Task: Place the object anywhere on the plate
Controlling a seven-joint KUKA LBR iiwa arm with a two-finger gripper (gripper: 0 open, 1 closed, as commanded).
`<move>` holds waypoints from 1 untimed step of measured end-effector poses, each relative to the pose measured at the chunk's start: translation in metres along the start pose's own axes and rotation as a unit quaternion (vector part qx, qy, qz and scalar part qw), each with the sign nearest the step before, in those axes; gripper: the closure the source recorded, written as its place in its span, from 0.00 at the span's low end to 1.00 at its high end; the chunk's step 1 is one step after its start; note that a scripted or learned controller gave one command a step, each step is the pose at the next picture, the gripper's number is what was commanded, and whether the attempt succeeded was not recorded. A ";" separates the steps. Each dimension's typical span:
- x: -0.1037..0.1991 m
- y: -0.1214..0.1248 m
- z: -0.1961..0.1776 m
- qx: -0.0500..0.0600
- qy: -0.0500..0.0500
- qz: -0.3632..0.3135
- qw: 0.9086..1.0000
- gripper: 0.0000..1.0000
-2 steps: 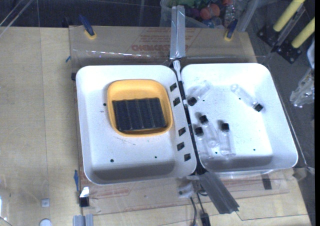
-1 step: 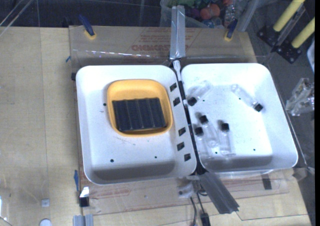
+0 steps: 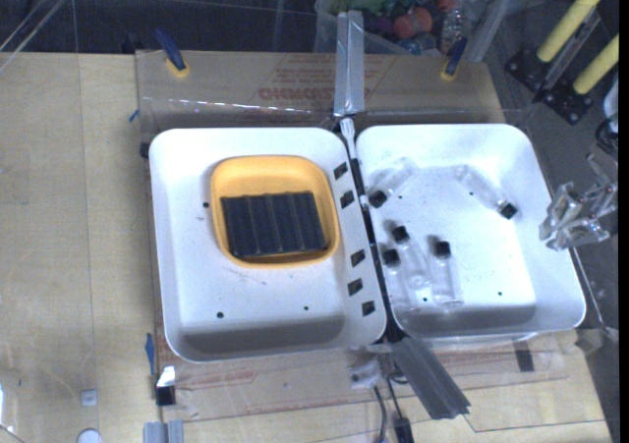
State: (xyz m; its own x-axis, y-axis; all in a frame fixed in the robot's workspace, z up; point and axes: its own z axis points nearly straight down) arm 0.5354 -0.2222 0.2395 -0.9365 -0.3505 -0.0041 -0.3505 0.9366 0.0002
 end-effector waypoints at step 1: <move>-0.022 -0.007 0.035 -0.001 0.000 -0.154 0.988 1.00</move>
State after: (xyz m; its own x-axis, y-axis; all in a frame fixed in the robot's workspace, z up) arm 0.5591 -0.2212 0.2044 -0.7854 -0.6189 -0.0042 -0.6189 0.7854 -0.0001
